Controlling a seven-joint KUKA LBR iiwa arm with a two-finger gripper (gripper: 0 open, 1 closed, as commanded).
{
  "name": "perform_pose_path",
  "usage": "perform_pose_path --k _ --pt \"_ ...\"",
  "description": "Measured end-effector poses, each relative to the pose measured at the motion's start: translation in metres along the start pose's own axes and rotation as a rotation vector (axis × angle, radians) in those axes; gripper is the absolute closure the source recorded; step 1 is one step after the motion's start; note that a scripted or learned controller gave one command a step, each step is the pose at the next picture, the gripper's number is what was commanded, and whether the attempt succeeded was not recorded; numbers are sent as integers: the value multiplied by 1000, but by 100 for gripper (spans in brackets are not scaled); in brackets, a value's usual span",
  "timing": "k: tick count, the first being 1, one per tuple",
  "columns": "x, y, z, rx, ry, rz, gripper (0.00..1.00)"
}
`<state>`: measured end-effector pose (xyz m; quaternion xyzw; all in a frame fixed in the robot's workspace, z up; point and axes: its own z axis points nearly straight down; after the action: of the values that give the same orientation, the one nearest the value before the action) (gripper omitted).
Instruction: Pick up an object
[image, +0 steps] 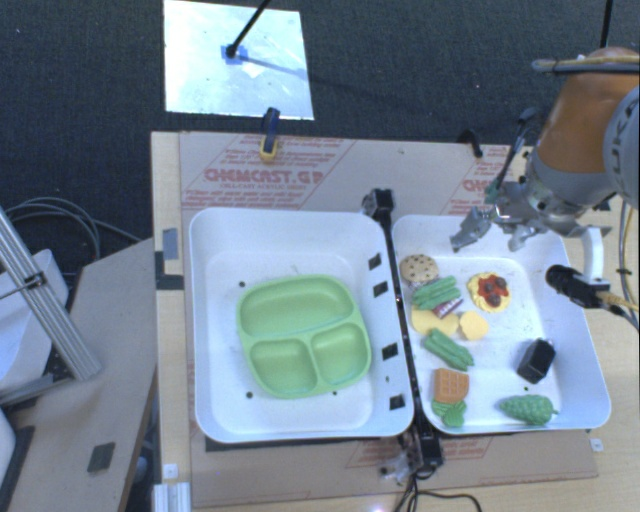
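Toy food pieces are lying scattered in the right white bin (575, 400): a chocolate-chip cookie (418, 268) is sitting near the bin's upper left corner, with a green bean pod (436, 292) just below it and a small pizza slice (490, 290) with red topping lying to its right. Yellow cheese pieces (428, 322) and a round yellow slice (473, 326) are resting near the middle, close together, while a second green pod (448, 350) is lying just under them. Lower down, a waffle (450, 385) is sitting against a small leafy green piece (449, 412), and a bumpy green vegetable (527, 408) is lying near the bin's lower right corner, with a black block (537, 360) above it. The gripper (495, 228) is hanging over the bin's upper edge, its fingers spread apart and pinching nothing, apart from the food below. The grey arm with its orange band (590, 115) is reaching in from the right. In the left white bin (215, 300), a green divided tray (303, 335) with three compartments is lying slightly turned. Both bins are sitting side by side on the cardboard-covered surface (300, 170), where a yellow clamp (269, 135) is gripping the far edge.
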<state>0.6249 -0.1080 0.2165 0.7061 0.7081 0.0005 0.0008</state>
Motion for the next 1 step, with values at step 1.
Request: perform_pose_path --k 1 --pt "-52 -27 118 -8 -5 1 0"
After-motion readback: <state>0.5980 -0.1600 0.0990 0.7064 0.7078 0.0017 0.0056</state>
